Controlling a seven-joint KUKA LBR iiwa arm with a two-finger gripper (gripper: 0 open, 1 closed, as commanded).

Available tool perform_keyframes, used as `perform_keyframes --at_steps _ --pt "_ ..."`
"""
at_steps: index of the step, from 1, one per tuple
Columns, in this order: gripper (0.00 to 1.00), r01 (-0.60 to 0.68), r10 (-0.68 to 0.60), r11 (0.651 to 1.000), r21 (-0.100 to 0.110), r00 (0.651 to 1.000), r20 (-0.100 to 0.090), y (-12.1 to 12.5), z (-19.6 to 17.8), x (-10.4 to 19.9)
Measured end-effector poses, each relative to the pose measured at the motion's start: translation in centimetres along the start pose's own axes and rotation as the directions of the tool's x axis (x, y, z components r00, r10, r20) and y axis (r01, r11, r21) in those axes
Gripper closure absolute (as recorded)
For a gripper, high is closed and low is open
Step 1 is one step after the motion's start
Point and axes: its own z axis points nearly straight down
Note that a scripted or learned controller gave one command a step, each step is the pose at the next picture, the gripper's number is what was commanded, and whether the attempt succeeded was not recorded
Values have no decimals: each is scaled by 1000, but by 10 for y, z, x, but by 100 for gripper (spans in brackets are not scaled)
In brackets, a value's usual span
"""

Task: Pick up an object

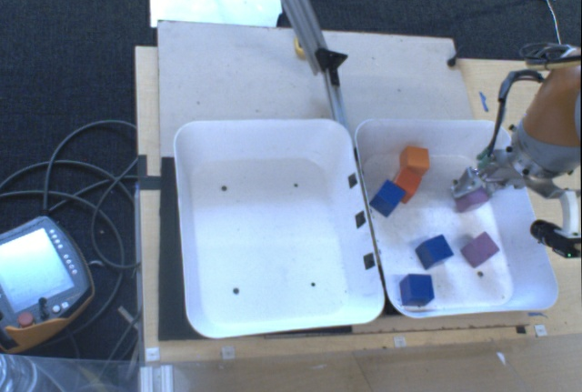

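camera view: the gripper (475, 184) is seen over the right bin (536, 286), clamped on a purple block (471, 198), right of the orange blocks (412, 170).

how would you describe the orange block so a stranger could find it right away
Start at the right bin, the one holding all the blocks. Look to its upper left part, near the wall it shares with the left bin. The orange block sits there beside a blue block, and it is the only orange piece among blue and purple ones.
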Motion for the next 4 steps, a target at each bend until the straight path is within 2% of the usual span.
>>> perform_keyframes --at_steps 2,3,4 --pt "100 1 -1 1000 -2 1000 1 -6 -115 5" --pt "100 1 -1 1000 -4 1000 2 3 -171 -3" --pt "100 6 -6 1000 4 1000 -3 -10 -170 51"
